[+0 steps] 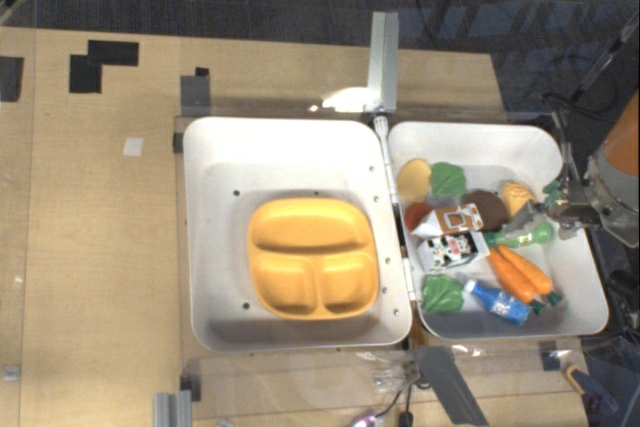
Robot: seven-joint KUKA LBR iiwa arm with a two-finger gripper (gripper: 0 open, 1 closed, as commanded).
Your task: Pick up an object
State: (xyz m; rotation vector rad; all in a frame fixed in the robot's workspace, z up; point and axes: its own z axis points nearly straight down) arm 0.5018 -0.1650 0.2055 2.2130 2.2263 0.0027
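Orange-banded at the wrist, the grey arm's gripper (560,205) sits low over the right edge of the right white plastic bin (575,310), near a green bottle-shaped toy (527,236); whether its jaws are apart or together cannot be told. Nothing looks lifted, so the pick seems not yet done. Just below lies a pair of orange plastic carrots (522,273), long axis slanting from upper left to lower right. The left white bin (210,235) holds 1 yellow divided tray (313,253).

Toys (470,250) crowded; right bin's (590,315) far corner free.
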